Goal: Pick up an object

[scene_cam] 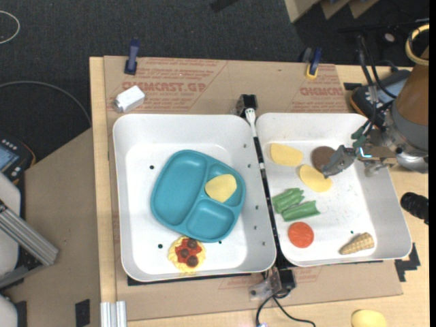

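The claw [335,161] hangs over the far part of the right bin [388,210], just above a yellow slice [315,178]; we cannot tell how it is set. In that bin we also see another yellow piece [286,154], green beans [294,204], a tomato [301,234] and a cone [357,243] at the near right. In the left bin [133,182] a blue plate [184,196] bears a yellow piece [221,187]; a small pizza [187,253] lies near it.
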`<state>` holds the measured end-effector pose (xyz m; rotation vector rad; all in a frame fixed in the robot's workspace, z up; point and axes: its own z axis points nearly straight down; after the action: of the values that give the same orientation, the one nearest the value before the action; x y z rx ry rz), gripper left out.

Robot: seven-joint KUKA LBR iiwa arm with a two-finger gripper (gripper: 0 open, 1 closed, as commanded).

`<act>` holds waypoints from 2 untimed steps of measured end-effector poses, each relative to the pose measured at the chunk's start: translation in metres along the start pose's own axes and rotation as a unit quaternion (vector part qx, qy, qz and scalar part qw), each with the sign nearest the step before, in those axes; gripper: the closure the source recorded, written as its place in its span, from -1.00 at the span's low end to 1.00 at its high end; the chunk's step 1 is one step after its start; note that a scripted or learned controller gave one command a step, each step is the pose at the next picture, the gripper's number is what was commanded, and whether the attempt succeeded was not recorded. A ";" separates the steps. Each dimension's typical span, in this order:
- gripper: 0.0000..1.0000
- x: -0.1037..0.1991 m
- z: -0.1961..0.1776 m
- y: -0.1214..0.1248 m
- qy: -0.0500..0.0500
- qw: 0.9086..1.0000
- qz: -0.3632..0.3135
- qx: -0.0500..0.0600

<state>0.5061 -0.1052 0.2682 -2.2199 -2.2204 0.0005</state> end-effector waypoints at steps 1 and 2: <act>-1.00 -0.047 0.100 0.014 0.000 1.000 0.002 0.004; -1.00 -0.057 0.187 0.009 0.000 1.000 0.002 0.000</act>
<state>0.5148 -0.1616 0.0815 -2.2240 -2.2150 0.0008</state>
